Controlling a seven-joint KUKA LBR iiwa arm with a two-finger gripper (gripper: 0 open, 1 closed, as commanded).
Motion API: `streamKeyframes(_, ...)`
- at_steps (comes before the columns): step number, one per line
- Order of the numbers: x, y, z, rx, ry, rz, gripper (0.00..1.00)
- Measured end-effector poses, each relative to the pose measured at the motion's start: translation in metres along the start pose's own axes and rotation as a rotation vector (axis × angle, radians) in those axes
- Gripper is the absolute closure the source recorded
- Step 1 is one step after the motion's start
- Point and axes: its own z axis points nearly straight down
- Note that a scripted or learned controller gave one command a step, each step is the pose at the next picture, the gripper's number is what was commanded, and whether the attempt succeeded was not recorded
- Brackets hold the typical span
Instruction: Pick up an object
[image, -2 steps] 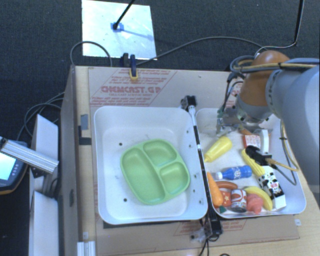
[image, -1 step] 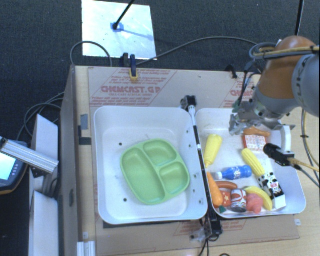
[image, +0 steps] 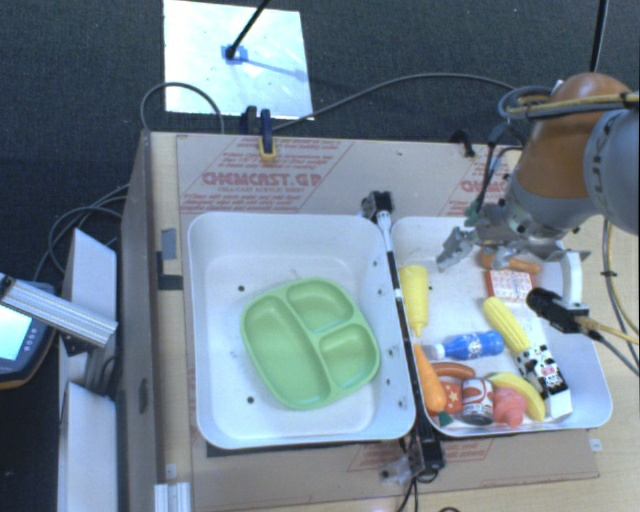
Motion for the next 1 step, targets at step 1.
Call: streamKeyframes(1, -0.0825, -0.0192, 0.0564, 0.001, 0.0, 0.001, 0.0)
